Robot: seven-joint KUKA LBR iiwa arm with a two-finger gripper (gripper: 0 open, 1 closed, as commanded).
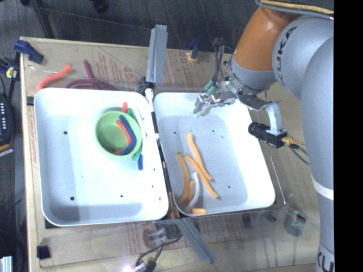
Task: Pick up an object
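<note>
Hand [203, 105], fingers slightly parted and holding nothing, hovers above right bin [258, 177]; orange strips [195, 166] lie ungrasped; pick not yet made.

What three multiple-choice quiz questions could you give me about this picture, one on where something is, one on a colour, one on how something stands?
1. Where is the green bowl? A left bin B right bin C the floor
2. What colour are the long strips in the right bin? A blue B orange C black
3. Where is the gripper? A over the right bin's far edge B inside the bowl C off the bench

A: the bowl sits in the left bin. B: the strips look orange. A: the gripper hangs there.
</note>
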